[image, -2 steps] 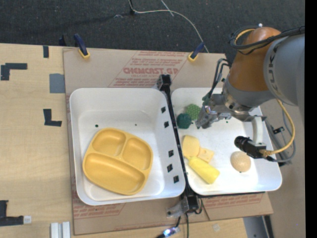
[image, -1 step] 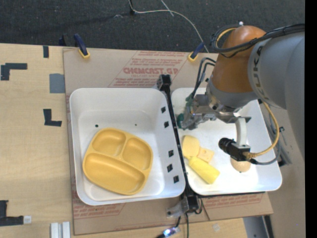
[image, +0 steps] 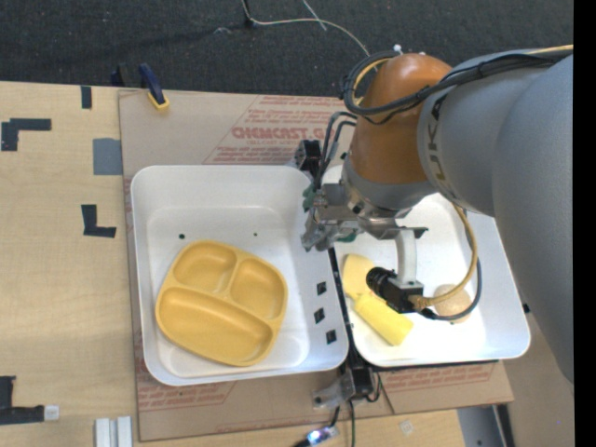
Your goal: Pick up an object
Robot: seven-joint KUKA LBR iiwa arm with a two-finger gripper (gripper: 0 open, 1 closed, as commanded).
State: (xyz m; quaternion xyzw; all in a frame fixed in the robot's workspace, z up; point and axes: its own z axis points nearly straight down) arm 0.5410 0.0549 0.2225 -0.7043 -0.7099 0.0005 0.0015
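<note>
While angled down from the right, gripper [image: 321, 233] over the bins' shared rim [image: 328, 287].

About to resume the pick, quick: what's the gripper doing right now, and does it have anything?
Gripper: low over the divide between the two bins, beside the yellow block; open or shut cannot be told, and nothing is seen held.
</note>
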